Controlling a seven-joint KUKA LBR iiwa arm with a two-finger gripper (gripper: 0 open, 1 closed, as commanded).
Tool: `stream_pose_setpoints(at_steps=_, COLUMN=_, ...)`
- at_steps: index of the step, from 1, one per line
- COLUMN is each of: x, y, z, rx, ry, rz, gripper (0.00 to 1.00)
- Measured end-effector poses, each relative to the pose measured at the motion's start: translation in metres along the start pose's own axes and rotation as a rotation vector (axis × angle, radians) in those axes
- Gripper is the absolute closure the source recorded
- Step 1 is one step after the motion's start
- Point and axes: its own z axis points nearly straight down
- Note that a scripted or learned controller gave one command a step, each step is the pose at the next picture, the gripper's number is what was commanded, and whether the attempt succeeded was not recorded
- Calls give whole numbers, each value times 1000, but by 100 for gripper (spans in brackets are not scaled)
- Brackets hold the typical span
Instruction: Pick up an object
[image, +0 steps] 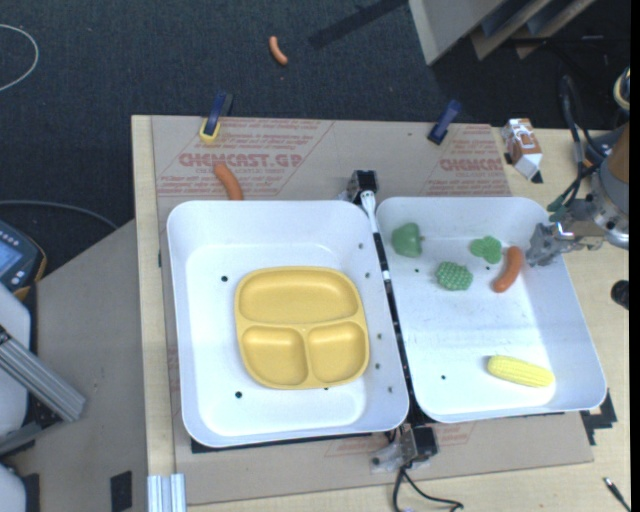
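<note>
In the right bin (560, 300) lie an orange sausage (507, 269), a yellow corn cob (520, 372), a green pepper (406, 240), a small green leafy piece (486, 249) and a round green bumpy piece (453, 276). My gripper (546, 243) hangs at the right rim of that bin, just right of the sausage's upper end. Nothing shows between its fingers. The arm enters from the right edge.
The left bin (195, 300) holds a yellow three-part plate (300, 326). A second orange sausage (229, 181) lies on the board behind the left bin, and another (278, 50) on the dark floor. Clamps (214, 117) (444, 122) sit at the board's back edge.
</note>
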Motion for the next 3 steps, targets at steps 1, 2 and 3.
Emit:
stream_pose_setpoints(at_steps=1, x=0, y=1, z=-24, rx=1, ry=0, rz=0, gripper=100)
stream_pose_setpoints(at_steps=2, x=56, y=-16, z=-17, rx=10, ry=6, rz=-4, gripper=100)
stream_pose_setpoints(at_steps=3, x=103, y=-40, z=-10, rx=10, ry=6, rz=-3, gripper=100)
